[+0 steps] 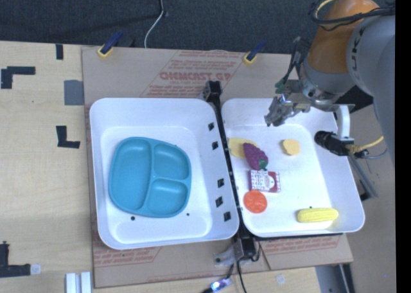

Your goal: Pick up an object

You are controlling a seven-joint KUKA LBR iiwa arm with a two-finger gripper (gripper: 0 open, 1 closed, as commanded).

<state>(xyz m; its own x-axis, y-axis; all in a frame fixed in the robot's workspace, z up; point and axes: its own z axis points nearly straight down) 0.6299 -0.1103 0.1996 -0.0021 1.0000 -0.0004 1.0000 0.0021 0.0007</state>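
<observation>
looking down at the right bin (334, 176), i have the end effector (277, 115) hanging over its far end, near the back wall; i cannot tell from this slant how wide it stands, and i see nothing held in it. the nearest candidate is the small yellow-orange piece (291, 148), lying just toward the camera and a touch to view-right of the tip, apart from everything else, so i judge it the cleanest target. it is roundish, with no strong long axis to match. the purple grapes (255, 156) lie toward view-left, touching the yellow item (236, 147) behind them. the red-and-white packet (265, 182), orange disc (255, 202) and corn cob (317, 215) sit farther toward the near rim. the corn lies lengthwise across the view. the blue plate (149, 177) rests in the left bin (103, 118).
</observation>
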